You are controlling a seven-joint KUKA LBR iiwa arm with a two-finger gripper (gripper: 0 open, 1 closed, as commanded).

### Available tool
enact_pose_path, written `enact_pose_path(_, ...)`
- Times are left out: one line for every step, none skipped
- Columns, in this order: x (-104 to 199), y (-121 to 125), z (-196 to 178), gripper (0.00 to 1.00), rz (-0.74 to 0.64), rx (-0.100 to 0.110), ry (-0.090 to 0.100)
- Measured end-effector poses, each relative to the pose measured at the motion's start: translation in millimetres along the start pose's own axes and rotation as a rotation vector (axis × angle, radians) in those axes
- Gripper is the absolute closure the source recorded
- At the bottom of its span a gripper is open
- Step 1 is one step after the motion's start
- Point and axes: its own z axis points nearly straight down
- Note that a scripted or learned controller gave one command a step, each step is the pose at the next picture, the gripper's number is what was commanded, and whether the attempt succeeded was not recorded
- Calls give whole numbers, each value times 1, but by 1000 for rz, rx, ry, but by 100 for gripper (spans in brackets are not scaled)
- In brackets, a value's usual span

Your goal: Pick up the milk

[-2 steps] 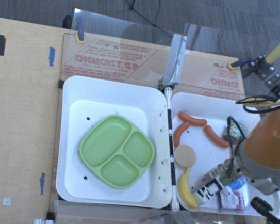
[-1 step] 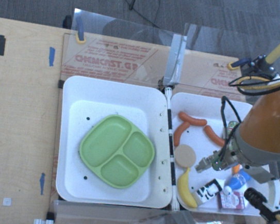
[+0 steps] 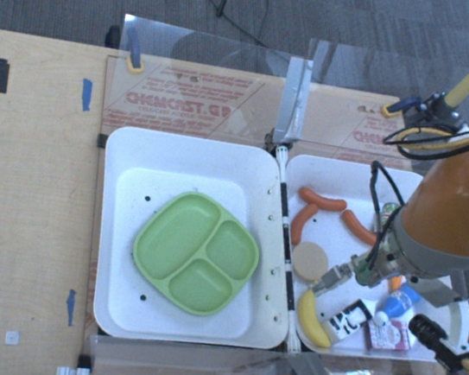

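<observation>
**Q:** Tool and its state?
**A:** Gripper (image 3: 326, 281), low over the right bin (image 3: 307, 169). Whether it is released or clenched cannot be told from this angle, and nothing is seen held in it.

**Q:** Where is the milk?
**A:** It is taken to be the black-and-white carton (image 3: 347, 319). It lies tilted just in front of the gripper, toward the bin's near wall, and is not touching it.

**Q:** Likely failures?
**A:** The carton is crowded. A banana (image 3: 312, 318) lies just beside it, almost under the gripper, and a pink carton (image 3: 389, 335) lies on its far side. A descent slightly off centre could close on the banana, or nudge the carton against the wall. Because the carton sits askew, the grasp may also slip.

**Q:** Other items nearby?
**A:**
- A tan disc (image 3: 310, 260) is just behind the gripper.
- Three sausages (image 3: 322, 201) lie farther behind it.
- A blue-capped bottle (image 3: 399, 301) sits beside the arm and could be mistaken for the target.
- A green plate (image 3: 196, 252) lies well apart in the left bin (image 3: 118, 208) and obstructs nothing
</observation>
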Motion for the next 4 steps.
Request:
enact_pose_path(-54,-26,96,0,-78,-3,-2)
enact_pose_path(-57,-25,85,100,-73,-8,-9)
enact_pose_path(22,29,0,100,-42,0,0)
enact_pose_path(18,36,-32,100,-216,-2,-2)
